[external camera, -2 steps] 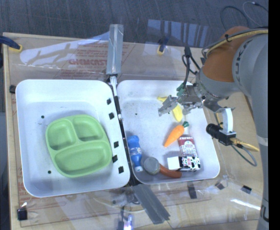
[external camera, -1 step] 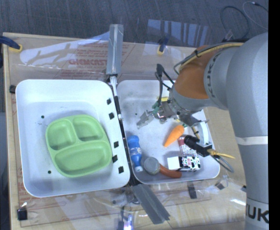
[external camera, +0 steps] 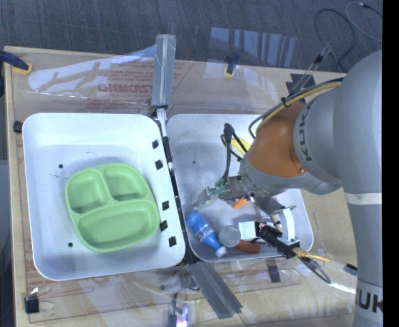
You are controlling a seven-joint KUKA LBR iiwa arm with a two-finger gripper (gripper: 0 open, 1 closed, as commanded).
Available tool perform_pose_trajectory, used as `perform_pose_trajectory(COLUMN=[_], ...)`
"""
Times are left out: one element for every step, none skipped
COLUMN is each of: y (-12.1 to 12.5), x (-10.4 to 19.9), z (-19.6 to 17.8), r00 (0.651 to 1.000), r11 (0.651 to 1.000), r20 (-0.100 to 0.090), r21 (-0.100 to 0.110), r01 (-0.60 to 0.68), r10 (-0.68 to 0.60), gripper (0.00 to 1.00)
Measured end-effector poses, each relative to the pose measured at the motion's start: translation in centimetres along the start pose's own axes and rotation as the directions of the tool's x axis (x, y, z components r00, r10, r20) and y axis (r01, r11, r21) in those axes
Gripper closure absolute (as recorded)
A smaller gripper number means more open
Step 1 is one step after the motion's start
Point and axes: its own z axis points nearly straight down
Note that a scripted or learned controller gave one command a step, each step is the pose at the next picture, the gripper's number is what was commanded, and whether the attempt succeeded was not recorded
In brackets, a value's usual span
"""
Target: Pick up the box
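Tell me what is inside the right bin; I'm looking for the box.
The right bin holds a blue bottle, a grey cap, a red item and clutter. The arm covers the rest, so no box can be picked out.

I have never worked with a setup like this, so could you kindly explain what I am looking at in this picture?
This is one photo from a camera fixed above a workbench, looking down at a slant. The big grey machine with the orange band is a robot arm reaching in from the right. Two shallow white bins sit side by side. The left bin holds a green divided plate. The right bin holds a clutter of small items, including a blue bottle lying on its side. The arm's wrist hangs low over that clutter. Its job is to pick up a box, but I cannot tell from here whether it holds anything.
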Motion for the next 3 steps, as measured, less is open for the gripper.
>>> perform_pose_trajectory(y=[-2.3, 3.5, -3.1], x=[4.2, 2.4, 4.8], z=[-0.3, 0.0, -0.8], r00=[0.996, 0.995, 0.998], r11=[0.996, 0.995, 0.998], r20=[0.013, -0.001, 0.030], r21=[-0.011, 0.001, -0.024], r01=[-0.094, -0.095, 0.056], r10=[0.094, 0.095, -0.055], gripper=[0.00, 0.00, 0.00])
